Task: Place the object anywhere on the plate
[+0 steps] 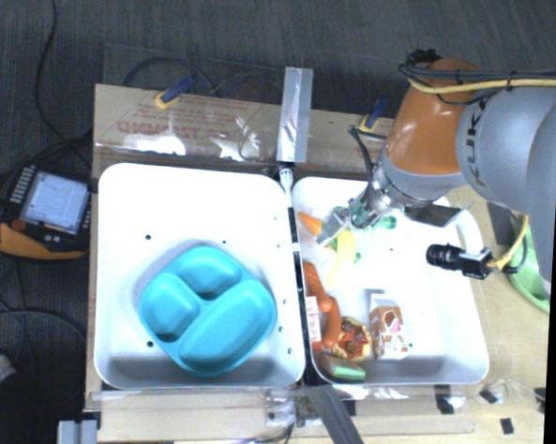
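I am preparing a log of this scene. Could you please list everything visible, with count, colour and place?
plate: 1, blue, three sections, in the left bin
bins: 2, white, side by side on the bench
toy food pieces: several, orange, red, green, along the right bin's left wall and front
yellow piece: 1, yellow, right bin, just under the gripper
small packet: 1, white and brown, right bin
handheld screen: 1, orange and black, on the floor at left
arm: 1, grey and orange, from the right
gripper: 1, over the right bin

arm point(513, 137): big, round and grey, with dark letters on its side
band point(429, 132): smooth shiny orange, just above the wrist
cables point(474, 83): yellow and black, running over the top of the band
gripper point(346, 222): small, silver metal with green bits
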You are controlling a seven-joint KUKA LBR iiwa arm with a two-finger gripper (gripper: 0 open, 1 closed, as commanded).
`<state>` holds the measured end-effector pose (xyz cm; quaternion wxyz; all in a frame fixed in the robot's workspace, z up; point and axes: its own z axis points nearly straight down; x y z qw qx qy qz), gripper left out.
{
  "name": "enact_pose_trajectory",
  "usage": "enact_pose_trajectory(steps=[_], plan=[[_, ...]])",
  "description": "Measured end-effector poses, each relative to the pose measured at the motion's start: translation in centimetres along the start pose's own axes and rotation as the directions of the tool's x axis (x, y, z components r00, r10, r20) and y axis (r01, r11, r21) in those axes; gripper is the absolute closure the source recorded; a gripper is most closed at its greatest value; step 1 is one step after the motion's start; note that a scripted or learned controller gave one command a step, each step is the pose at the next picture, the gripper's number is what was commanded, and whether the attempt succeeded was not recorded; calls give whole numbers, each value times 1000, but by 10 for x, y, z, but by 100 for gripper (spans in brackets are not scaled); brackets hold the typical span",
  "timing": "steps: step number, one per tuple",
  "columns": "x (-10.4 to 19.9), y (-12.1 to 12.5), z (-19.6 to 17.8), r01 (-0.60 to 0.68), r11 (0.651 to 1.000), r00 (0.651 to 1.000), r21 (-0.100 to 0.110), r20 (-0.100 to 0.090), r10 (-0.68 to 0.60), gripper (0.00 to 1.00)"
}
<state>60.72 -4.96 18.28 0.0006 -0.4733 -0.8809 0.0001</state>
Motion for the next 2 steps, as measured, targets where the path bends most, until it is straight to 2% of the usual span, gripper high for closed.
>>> enact_pose_trajectory(steps=[1,2], plan=[[69,12,0,-114,994,994,1,0,114,100],[69,12,0,-114,993,993,1,0,114,0]])
